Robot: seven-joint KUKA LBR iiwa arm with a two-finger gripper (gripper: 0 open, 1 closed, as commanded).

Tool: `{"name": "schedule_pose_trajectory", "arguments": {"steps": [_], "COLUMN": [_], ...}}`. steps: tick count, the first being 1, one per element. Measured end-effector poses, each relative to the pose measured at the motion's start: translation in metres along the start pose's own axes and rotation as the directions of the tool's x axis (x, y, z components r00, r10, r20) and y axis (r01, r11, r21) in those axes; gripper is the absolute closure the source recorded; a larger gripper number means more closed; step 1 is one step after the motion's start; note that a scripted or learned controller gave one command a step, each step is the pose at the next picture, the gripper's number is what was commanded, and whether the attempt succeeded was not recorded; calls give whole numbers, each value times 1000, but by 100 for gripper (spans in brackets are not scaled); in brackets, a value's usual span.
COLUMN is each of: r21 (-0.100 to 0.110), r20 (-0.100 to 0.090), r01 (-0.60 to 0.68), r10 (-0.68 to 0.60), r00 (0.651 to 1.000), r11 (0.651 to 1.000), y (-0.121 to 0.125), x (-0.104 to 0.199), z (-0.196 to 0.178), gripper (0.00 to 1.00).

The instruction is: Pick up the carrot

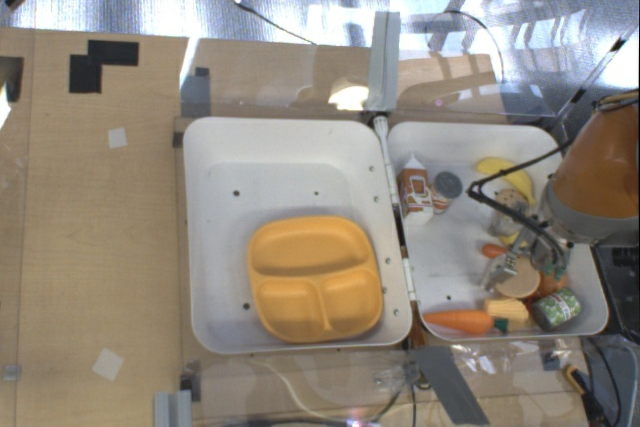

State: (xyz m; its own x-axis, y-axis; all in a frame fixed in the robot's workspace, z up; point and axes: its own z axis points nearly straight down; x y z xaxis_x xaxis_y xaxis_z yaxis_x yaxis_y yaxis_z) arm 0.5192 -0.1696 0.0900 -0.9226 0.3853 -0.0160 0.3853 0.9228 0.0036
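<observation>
Clearly the whole move turns on one offset: the carrot (458, 321) lies below and to the left of the gripper (520, 260), toward the near rim of the right bin (430, 260), with open bin floor between it and the jaws. It lies flat on the bin floor, its long axis running nearly left to right along the near wall, and its right end sits just beside a pale yellow block (508, 310). To straddle it, I judge the jaws would need to close across that axis, not along it, and drop clear of the block.

Whether the jaws are apart or together I cannot tell, since the arm's bulk, cable and nearby clutter blur them; nothing is visibly held between them. Right under and beside the jaws lie a round tan piece (518, 281), small orange-red bits and a green can (556, 308). Above them rests a banana (503, 173). Well to their left stands a small carton (415, 191) with a red-brown label; its writing is too small to read. Further left, the other bin holds a yellow divided plate (314, 276). No brand name is legible anywhere.
</observation>
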Motion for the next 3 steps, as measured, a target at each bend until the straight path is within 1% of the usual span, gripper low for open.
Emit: {"name": "schedule_pose_trajectory", "arguments": {"steps": [1, 2, 3], "r21": [-1, -2, 6], "r20": [9, 4, -4], "r01": [8, -564, -424], "r10": [-8, 564, 424], "r00": [1000, 826, 906], "r11": [1000, 826, 906], "y": [2, 1, -46], "x": [-3, 29, 12], "z": [-13, 0, -52], "gripper": [100, 100, 100]}}
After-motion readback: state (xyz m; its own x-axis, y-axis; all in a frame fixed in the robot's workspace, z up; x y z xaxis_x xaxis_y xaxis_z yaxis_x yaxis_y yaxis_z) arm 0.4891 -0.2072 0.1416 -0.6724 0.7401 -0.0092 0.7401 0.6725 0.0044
